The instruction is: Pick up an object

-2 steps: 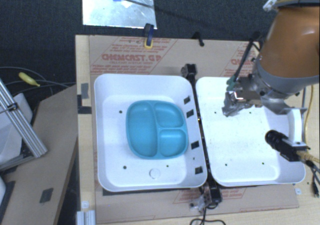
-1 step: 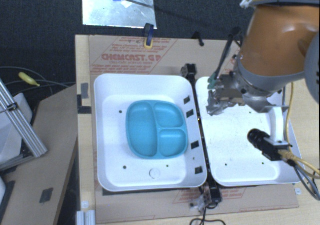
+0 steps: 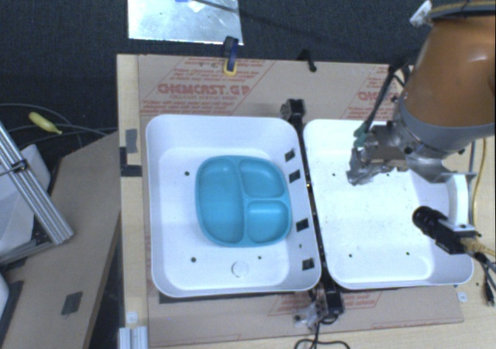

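Blue plate [image 3: 242, 202] in left bin [image 3: 170, 215]; tool [image 3: 359, 171] above right bin [image 3: 372, 243].

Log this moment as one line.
task: pick up an object | gripper: over right bin | held: nothing seen | blue divided plate: lying in left bin, untouched

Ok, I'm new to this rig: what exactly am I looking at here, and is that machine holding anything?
A single camera looks down at a slant on a bench. The big grey and orange shape at the right is a robot arm. Its hand hangs over the right white bin. The left white bin holds a blue divided plate, lying flat with its three compartments facing up. The hand is too blurred to tell whether it grips anything. The plate sits apart from the hand, in the other bin.
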Motion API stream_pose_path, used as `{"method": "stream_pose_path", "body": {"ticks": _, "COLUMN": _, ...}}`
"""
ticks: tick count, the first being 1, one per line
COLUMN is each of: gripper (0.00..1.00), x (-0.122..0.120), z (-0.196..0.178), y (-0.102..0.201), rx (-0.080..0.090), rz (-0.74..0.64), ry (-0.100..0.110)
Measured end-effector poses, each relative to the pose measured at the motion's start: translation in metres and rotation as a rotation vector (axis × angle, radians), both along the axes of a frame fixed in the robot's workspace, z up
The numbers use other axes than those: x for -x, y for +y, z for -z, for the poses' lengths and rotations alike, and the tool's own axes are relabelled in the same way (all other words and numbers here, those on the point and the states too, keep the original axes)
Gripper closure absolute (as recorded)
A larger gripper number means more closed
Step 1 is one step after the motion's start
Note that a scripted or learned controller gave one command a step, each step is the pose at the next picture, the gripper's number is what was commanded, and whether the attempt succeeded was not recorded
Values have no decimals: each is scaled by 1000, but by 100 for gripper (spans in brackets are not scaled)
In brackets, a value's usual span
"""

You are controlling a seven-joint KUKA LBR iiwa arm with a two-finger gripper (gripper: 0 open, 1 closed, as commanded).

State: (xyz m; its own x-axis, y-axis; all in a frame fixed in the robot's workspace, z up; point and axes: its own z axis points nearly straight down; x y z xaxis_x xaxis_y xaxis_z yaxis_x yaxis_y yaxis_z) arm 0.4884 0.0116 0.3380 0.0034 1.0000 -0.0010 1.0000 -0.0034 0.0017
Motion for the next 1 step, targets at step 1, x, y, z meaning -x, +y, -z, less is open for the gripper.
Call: {"method": "stream_pose_path", "body": {"ticks": 1, "gripper": 100, "x": 2, "z": 54, "y": 50, "rx": -2, "rz": -11, "ry": 4}}
